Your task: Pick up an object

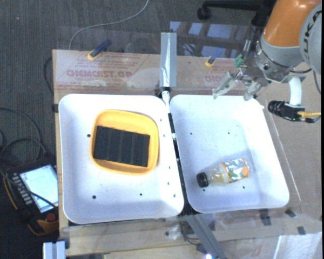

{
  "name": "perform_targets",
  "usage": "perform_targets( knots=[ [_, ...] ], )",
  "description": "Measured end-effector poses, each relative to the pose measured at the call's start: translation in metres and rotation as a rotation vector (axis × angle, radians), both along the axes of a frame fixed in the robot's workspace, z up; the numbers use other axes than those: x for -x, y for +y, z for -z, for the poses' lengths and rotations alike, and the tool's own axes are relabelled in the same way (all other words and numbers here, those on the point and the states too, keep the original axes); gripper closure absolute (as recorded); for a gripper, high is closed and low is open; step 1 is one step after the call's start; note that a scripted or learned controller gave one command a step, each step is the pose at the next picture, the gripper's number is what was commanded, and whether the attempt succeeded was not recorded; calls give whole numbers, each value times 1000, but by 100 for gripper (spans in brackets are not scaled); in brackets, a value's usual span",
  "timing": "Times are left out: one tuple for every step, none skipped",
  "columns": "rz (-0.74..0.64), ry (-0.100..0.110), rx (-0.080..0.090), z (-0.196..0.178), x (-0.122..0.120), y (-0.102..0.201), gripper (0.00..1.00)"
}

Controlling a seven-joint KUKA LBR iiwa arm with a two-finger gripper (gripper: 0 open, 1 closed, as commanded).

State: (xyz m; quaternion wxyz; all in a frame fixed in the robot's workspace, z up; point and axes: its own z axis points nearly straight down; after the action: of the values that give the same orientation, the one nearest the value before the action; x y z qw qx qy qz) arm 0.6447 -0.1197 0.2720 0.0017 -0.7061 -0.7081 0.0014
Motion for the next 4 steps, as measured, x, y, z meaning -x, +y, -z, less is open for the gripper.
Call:
perform_targets(
  knots=[
    [-184, 0, -2, 81, 48, -6, 0],
    [-223, 0, -3, 155, 119, -36, 0],
    [-320, -3, -2, 143, 153, -46, 0],
    [-36, -1, 0, 96, 160, -103, 0]
  ],
)
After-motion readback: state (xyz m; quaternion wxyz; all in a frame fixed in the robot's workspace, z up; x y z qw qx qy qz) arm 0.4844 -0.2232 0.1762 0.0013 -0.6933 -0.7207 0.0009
